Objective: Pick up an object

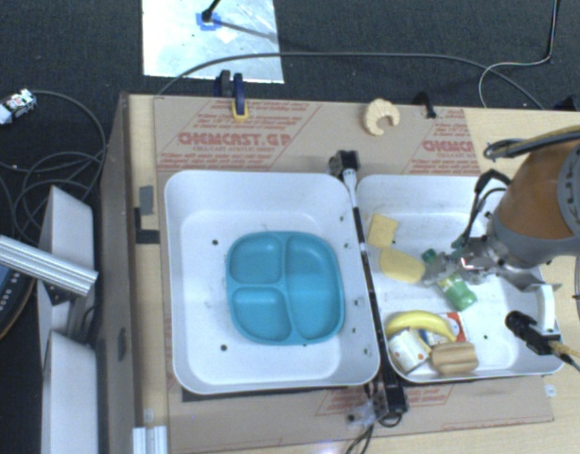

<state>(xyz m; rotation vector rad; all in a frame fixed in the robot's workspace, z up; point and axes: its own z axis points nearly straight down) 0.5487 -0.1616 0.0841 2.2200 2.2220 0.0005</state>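
In the right bin (517,206) | gripper (450,274) over green bottle (458,293) | jaws' state cannot be told | bottle likely light, rigid, slick; grip mid-body across its width

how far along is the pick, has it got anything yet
Done: the arm has reached down into the right bin, with the gripper low beside the green object. In hand: nothing visibly lifted; whether the fingers grip it cannot be told. Left: grasp and raise an object. The banana, yellow blocks and the blue tray in the left bin lie untouched.
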